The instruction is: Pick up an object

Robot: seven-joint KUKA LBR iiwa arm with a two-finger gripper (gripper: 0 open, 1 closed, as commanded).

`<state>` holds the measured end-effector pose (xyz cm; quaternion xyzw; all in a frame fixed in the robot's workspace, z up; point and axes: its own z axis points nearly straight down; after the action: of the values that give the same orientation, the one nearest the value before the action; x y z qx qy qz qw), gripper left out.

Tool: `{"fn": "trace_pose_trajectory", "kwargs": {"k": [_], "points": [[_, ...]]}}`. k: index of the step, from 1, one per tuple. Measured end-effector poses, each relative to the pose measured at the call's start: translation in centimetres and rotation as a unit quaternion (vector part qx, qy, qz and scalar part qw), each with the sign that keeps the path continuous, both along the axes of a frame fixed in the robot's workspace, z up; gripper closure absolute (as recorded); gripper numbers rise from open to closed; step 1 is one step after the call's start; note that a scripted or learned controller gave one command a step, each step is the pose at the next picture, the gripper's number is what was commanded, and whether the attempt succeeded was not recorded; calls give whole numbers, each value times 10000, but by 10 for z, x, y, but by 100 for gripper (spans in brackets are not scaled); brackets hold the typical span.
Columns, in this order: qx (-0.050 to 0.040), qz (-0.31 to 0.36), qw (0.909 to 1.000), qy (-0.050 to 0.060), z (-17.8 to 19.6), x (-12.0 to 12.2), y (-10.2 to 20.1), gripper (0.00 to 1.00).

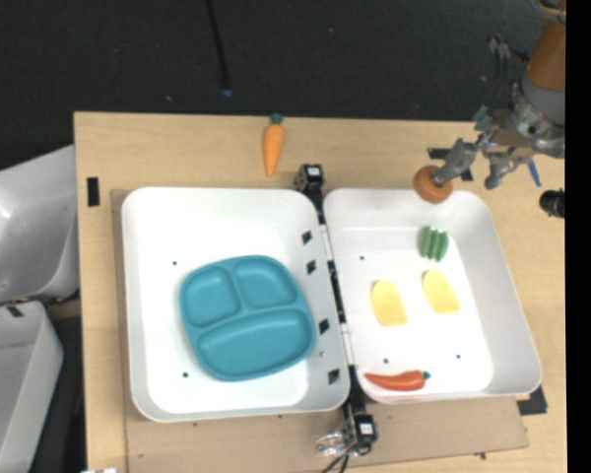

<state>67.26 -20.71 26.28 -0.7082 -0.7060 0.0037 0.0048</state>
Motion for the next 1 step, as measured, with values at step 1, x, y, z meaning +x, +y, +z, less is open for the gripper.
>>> {"fn": "trace_pose_trajectory", "kwargs": {"k": [1], "points": [[-12,16,10000,-71,10,2,1,0]]}}
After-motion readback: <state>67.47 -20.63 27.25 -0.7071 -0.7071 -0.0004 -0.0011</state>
